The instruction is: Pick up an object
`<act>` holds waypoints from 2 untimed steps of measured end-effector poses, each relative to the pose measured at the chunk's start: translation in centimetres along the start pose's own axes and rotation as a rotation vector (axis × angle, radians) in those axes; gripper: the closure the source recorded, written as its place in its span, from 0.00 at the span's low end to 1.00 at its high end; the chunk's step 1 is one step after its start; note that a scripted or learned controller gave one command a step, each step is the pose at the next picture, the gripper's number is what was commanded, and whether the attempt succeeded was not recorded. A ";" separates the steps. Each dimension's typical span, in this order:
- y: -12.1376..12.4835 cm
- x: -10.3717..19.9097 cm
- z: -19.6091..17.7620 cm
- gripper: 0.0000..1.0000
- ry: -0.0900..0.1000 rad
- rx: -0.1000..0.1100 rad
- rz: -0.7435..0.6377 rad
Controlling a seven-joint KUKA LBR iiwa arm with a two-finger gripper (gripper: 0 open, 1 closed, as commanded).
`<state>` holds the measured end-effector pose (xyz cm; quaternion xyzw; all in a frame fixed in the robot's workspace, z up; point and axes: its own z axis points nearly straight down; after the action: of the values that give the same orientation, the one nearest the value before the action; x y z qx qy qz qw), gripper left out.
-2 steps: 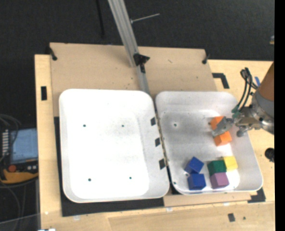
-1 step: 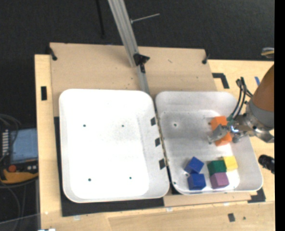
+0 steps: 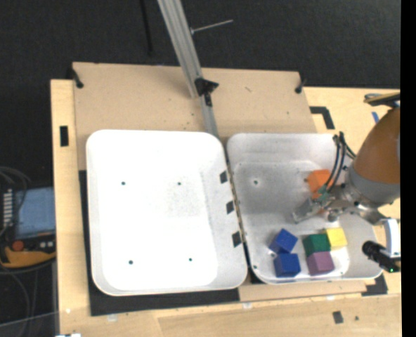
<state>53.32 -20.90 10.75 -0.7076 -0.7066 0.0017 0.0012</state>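
Bins: two white, side by side on tabletop.
Blocks: two blue, one green, one yellow, one purple, one orange, all seen in right bin.
Pincer: positioned beside orange block; finger state cannot be told.

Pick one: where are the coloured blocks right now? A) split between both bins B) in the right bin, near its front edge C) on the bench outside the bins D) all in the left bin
B: the blue blocks, green block, yellow block and purple block sit clustered in the right bin by its front edge.
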 end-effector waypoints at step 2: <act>0.0 0.4 -7.6 1.00 -0.002 -0.012 -0.005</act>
<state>53.37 -20.49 18.34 -0.7059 -0.7083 -0.0018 -0.0038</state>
